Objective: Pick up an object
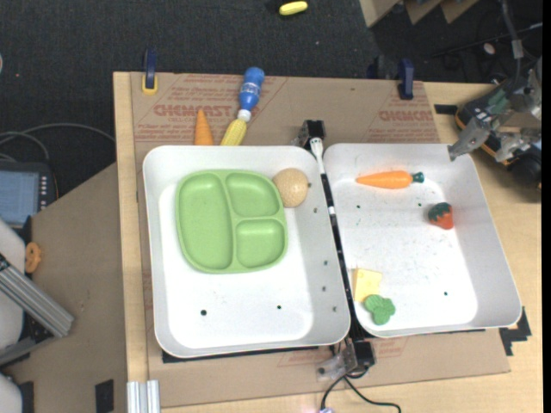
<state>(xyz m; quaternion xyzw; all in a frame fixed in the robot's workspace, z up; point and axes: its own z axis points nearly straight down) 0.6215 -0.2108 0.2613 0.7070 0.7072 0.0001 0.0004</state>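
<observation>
Off the far right corner of the right bin, outside its rim, sits the gripper, a cluster of grey metal and dark cabling at the arm's end. Its parts blur together, so I cannot tell whether it is wide or narrow, and nothing can be seen held in it.

Nearest to the gripper, down and to its left inside the right bin, lies a red toy strawberry, rounded, with a dark green cap. Further left of the gripper, at about the same short drop, lies a toy carrot, a smooth orange taper with a small dark green stub at the end that points toward the gripper. Well below the gripper, at the bin's near left corner, a flat pale yellow block touches a knobbly green toy broccoli. The bin's floor is matte white plastic, speckled with small dark marks.

Farther from the gripper, across the seam between the bins, the left bin holds a glossy green divided plate with three compartments and rounded corners. A tan, egg-shaped ball lies just beside the plate corner closest to the gripper.

Beyond the left bin, on the brown board, lie a blue and white bottle, a yellow piece and an orange cone.
</observation>
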